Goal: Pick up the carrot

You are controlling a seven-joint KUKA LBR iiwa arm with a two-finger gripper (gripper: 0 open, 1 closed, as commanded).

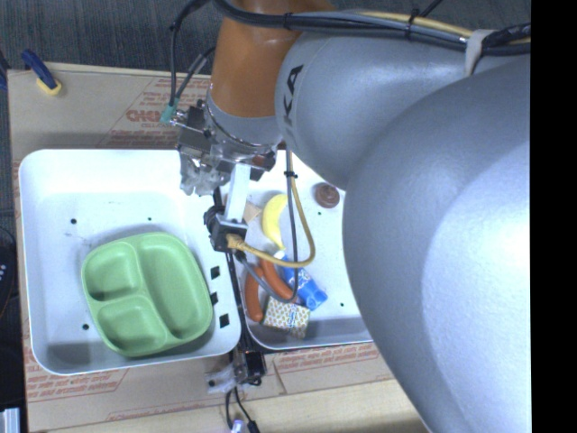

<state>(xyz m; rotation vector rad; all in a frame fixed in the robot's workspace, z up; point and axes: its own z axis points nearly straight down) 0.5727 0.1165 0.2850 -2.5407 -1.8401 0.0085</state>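
We look down at a slant on a cardboard-covered bench point(108, 88) carrying two shallow white plastic bins. The left white bin point(54, 179) holds a pale green plastic tray with three compartments point(144, 291), lying toward its near end.

The large grey robot arm with an orange band above its wrist point(406, 152) reaches in from the right and covers much of the right white bin point(347, 332). Its metal pincer point(206, 171) hangs over the wall between the two bins, near their far end. We cannot tell how it is set, because the wrist hardware hides it.

In the visible strip of the right bin lies a cluster of small things close together. The long orange carrot point(270, 276) lies slantwise on the bin floor, apart from the pincer. Just beyond it we see a yellow rounded object point(273, 219). Beside the carrot sits a blue-and-white packet point(309, 291), and nearer to us a small patterned beige block point(287, 316). A small brown round disc point(326, 195) lies farther back.

A blue and yellow object point(41, 70) lies on the bench's far left corner.
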